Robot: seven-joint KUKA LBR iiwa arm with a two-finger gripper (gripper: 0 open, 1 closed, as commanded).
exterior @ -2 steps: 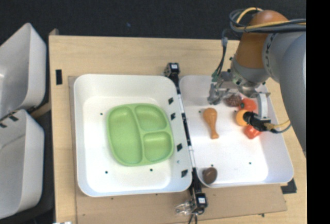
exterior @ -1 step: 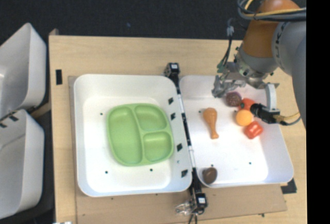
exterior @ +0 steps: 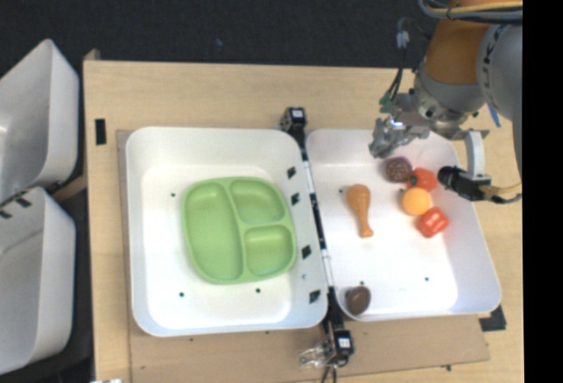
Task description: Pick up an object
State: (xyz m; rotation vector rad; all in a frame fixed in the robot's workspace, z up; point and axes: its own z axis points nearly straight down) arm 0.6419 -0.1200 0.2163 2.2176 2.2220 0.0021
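Observation:
The right bin (exterior: 396, 284) holds several toy foods. A tan chicken drumstick (exterior: 360, 208) lies near its middle. At the far right sit a dark maroon round piece (exterior: 398, 168), a small red piece (exterior: 425, 178), an orange ball (exterior: 417, 201) and a red pepper-like piece (exterior: 432, 222). A dark brown lump (exterior: 357, 298) rests at the bin's front left corner. My gripper (exterior: 388, 141) hangs over the back of the right bin, just behind and left of the maroon piece. Nothing shows between its fingers.
The left bin (exterior: 158, 284) holds a green sectioned plate (exterior: 238, 228). A ridge with black clips (exterior: 310, 205) divides the two bins. White chair-like shapes (exterior: 31, 187) stand off the bench's left side. Bare bin floor lies in front of the drumstick.

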